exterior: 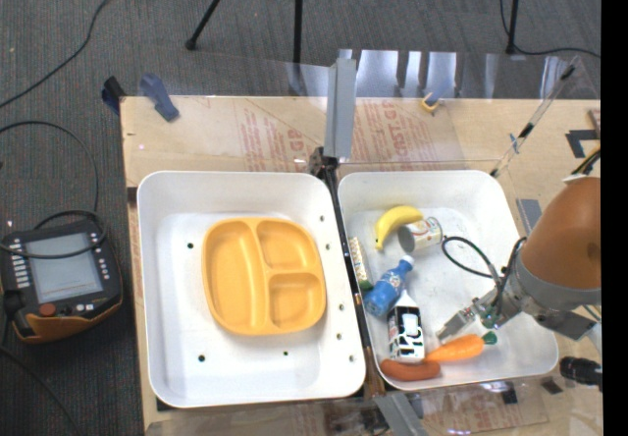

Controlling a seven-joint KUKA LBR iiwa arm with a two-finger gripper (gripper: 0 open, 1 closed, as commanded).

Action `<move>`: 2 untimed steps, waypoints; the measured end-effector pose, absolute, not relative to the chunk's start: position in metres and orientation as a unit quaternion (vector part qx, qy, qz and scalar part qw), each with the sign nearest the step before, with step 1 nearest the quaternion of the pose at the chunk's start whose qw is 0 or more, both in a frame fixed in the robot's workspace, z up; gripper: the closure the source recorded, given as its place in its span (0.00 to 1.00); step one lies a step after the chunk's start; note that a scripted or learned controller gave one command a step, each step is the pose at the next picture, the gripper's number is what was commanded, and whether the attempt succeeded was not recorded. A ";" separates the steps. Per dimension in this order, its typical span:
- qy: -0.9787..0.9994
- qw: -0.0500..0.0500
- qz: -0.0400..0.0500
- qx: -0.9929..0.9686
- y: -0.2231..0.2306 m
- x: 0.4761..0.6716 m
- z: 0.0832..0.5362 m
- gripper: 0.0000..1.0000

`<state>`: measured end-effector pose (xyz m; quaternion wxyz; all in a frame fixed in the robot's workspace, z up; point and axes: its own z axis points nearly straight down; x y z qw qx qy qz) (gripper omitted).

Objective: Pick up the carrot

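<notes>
My metal 2-finger gripper (pixel 469 320) hovers just above the tapered orange carrot (pixel 455 351), which lies beside a red sausage (pixel 410 370) in the white right bin (pixel 510 198).

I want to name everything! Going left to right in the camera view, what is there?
Handheld screen box → yellow plate → blue bottle → small can → carrot → claw.
</notes>
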<state>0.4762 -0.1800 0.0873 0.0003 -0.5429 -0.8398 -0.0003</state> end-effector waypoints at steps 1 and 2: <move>-0.786 0.000 0.000 -0.618 -0.174 0.476 0.087 0.00; -0.787 0.002 0.000 -0.617 -0.168 0.475 0.087 0.00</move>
